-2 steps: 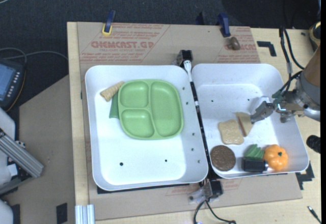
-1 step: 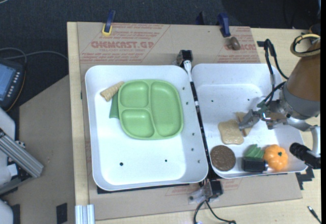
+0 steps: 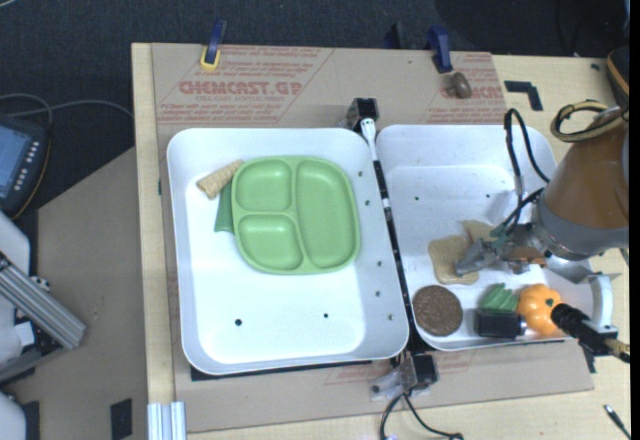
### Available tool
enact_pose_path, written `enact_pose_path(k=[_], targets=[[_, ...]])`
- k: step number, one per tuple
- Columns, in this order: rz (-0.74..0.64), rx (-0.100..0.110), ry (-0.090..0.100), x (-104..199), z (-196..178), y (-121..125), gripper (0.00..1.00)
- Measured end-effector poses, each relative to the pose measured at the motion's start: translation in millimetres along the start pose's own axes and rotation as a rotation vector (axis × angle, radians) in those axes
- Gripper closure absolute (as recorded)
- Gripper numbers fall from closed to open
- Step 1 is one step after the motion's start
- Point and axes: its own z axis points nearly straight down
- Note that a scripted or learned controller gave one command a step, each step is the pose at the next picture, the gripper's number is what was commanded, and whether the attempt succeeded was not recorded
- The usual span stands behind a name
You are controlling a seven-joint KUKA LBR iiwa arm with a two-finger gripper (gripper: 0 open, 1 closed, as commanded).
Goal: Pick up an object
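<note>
My gripper (image 3: pixel 484 251) is low in the right bin (image 3: pixel 440 163), reaching in from the right at the edge of a flat tan piece (image 3: pixel 450 258). It appears to touch that piece's right side. In front of it lie a round brown disc (image 3: pixel 437 310), a small green object (image 3: pixel 497 297), an orange object (image 3: pixel 539 309) and a black object (image 3: pixel 497 326). The arm's orange band (image 3: pixel 590 188) rises to the right of the gripper.
The left bin (image 3: pixel 260 328) holds a green divided plate (image 3: pixel 296 213), a green sheet (image 3: pixel 222 216) tucked under the plate's left edge, and a tan piece (image 3: pixel 218 180) at the back left. A black cable (image 3: pixel 515 143) hangs over the right bin's far side.
</note>
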Motion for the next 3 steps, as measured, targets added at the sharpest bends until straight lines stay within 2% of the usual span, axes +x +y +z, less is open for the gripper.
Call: enact_pose_path(k=[1, 2, 3], targets=[[-0.001, -0.007, -0.001, -0.1, 6.2, 1.6, 0.0], [-0.001, -0.012, 0.0, 0.8, -5.3, 3.0, 1.0], [-0.003, -0.011, -0.005, 7.6, -51.3, 0.5, 1.0]])
